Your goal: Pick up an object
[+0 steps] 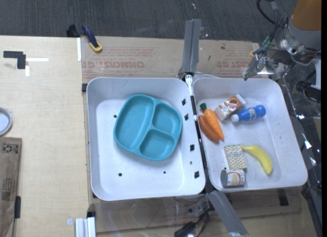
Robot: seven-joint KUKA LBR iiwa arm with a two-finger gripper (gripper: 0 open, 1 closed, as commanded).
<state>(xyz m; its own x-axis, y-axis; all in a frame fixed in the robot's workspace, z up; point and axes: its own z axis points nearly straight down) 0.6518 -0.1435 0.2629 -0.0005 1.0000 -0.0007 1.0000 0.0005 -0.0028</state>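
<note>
Right now your claw [255, 67] hovers at the upper right, over the right bin's [291, 128] far rim; I cannot tell its state. Bring it down-frame over the bottle [249, 114], lying mid-bin beside the carton [229, 107], and descend straight.

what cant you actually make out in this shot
- Pincer, camera view: small and dark against cables above the right bin; its opening is unreadable.
- Arm: cut off by the top and right edges.
- Small carton and box: print too small to read.
- Can: lying at the bin's near wall, label blurred.
- Carrot: far side pressed near the bin divider, contact unclear.
</note>
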